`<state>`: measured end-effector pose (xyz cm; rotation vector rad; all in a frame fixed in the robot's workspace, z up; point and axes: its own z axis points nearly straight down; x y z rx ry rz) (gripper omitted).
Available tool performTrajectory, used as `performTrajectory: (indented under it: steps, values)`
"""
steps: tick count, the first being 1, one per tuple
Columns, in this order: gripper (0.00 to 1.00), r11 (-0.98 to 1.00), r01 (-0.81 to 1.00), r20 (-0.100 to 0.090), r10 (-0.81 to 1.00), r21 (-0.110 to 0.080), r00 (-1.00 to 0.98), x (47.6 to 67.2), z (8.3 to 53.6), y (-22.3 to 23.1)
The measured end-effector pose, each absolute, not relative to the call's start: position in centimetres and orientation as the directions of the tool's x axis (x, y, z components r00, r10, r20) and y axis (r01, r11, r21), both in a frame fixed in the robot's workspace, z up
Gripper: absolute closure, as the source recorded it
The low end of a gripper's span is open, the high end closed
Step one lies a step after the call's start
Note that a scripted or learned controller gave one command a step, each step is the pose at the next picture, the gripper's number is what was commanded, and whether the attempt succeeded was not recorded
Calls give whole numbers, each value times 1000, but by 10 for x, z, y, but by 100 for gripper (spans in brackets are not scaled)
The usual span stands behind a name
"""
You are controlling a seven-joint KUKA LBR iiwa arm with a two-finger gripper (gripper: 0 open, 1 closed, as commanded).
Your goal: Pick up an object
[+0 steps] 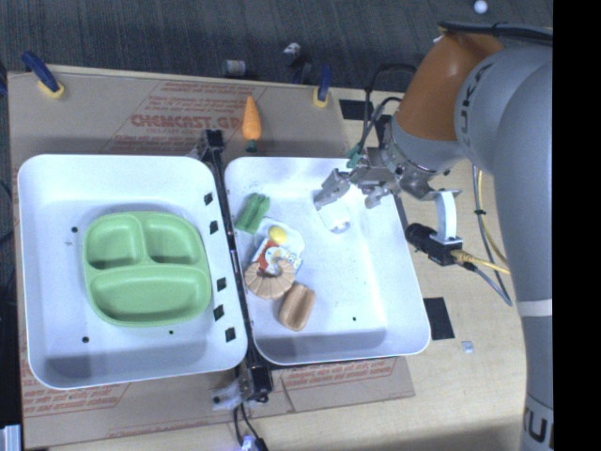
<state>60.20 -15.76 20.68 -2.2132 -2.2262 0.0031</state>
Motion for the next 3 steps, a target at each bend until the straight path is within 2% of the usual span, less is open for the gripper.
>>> performTrajectory:
  steps: [1, 2, 3]
  values:
    - [0, 8, 1000, 0, 1000, -4, -8, 528, 191, -90]
    - [0, 8, 1000, 1, 1000, -2, -8, 615, 192, -19]
    - [0, 4, 1000, 0, 1000, -1, -4, 639, 192, -52]
